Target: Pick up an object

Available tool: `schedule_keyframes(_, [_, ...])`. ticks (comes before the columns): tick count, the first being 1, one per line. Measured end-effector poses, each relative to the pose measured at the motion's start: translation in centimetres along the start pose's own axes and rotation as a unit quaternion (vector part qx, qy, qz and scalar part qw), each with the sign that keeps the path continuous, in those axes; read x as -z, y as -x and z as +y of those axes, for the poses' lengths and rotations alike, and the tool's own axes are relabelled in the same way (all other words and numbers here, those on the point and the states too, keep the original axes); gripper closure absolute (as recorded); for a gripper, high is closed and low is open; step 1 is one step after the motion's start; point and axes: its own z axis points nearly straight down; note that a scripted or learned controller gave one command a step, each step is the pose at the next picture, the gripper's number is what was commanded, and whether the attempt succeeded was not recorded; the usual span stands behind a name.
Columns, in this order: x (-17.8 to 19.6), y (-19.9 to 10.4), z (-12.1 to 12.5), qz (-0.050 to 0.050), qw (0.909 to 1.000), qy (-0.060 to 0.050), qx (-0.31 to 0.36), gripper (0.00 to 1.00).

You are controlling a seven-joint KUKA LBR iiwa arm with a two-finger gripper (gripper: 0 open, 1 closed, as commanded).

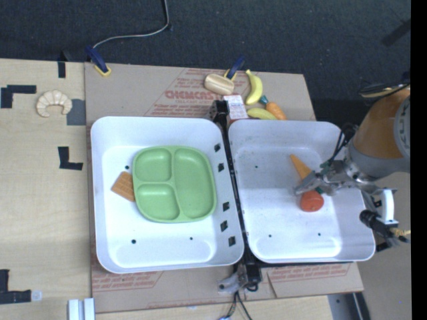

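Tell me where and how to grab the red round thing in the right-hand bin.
Grip the red round object across its widest middle, coming straight down from above. It looks ball-like and lies on the flat floor of the right bin, so no side offers a handle. The gripper hangs right at its upper edge, and the orange cone-shaped piece lies close above, so set the fingers left and right.

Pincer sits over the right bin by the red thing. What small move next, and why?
Probably lower straight onto the tomato: the pincer hangs at its upper edge, with nothing visibly gripped. The carrot lies close beside, so a sideways drift might catch it instead.
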Motion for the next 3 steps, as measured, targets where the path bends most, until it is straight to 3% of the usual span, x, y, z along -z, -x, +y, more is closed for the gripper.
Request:
schedule_keyframes(1, [-0.1, -5.5, -3.1, -0.001, 1.0000, 0.000, 0.000, 0.00])
schedule_keyframes(2, [1.0, -5.4, -3.1, -0.002, 1.0000, 0.001, -0.001, 1.00])
schedule_keyframes(3, [3.4, -11.5, 2.3, 0.001, 1.0000, -0.003, 0.001, 1.00])
